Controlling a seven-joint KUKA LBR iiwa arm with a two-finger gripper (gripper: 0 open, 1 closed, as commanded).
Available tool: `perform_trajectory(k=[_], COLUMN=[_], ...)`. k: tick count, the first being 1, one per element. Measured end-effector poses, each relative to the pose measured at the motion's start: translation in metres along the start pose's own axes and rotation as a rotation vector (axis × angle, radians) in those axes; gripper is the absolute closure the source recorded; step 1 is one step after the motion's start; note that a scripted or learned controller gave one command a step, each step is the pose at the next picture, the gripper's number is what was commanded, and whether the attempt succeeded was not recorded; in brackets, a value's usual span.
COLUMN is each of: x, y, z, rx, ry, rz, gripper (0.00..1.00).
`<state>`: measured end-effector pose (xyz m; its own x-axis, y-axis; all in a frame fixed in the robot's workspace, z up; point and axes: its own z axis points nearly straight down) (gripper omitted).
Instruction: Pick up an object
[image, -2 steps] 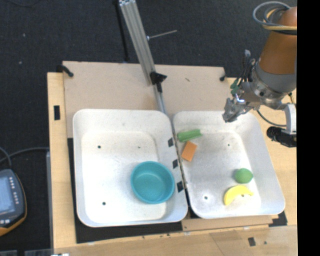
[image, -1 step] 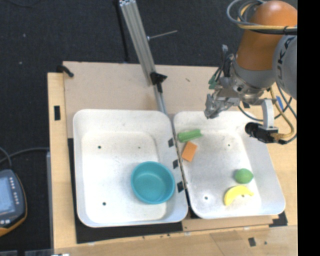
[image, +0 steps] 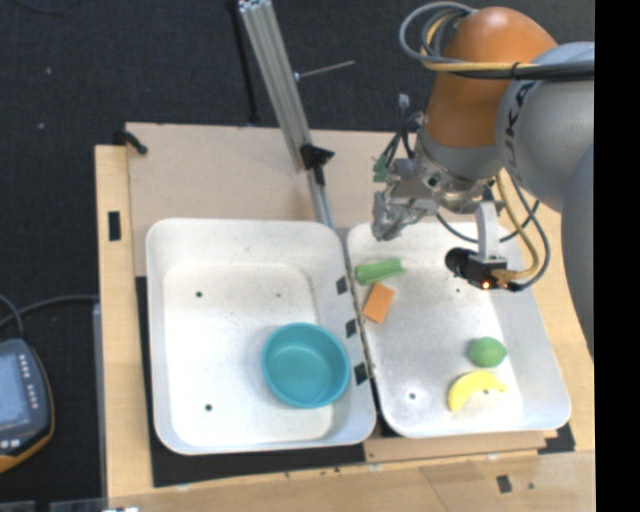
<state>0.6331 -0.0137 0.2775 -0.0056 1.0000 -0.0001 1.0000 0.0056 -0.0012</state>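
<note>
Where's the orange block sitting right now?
The orange block lies in the right bin, near its left wall toward the far end, just below the green bar and below the gripper.

A pale wooden bench (image: 115, 300) stands on a dark, speckled floor (image: 60, 90) that looks like carpet. A brown board (image: 215, 170) covers the bench's far part, with a small black clip (image: 135, 143) at the board's far left corner. A slanted aluminium rail (image: 283, 90) rises from the bench's far middle, a black bracket (image: 316, 157) fixed low on it. Off the bench's left edge, a handheld control pendant (image: 20, 395) with a grey screen lies on the floor, its cable (image: 20, 315) looping away. The light is even and soft.
</note>
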Motion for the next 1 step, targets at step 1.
perform_trajectory(k=[1], x=[0.05], y=[0.0063], z=[0.0183], rx=[0.001], ry=[0.0], rz=[0.0], gripper=[1.0])
